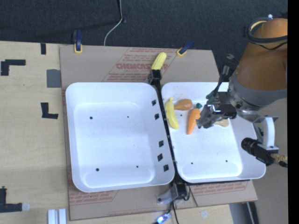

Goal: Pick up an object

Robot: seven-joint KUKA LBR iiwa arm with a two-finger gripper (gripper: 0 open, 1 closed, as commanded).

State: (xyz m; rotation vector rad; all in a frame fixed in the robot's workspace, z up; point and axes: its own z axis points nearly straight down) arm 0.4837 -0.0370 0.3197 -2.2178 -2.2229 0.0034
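Your end effector sits just right of the orange plastic carrot, which lies near-vertical in frame; its grip I cannot tell.

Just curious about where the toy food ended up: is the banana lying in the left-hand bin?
No, the banana lies in the right bin, beside the carrot.

gripper is seen low over right bin | carrot touching it, banana beyond near divider | left bin is seen alongside
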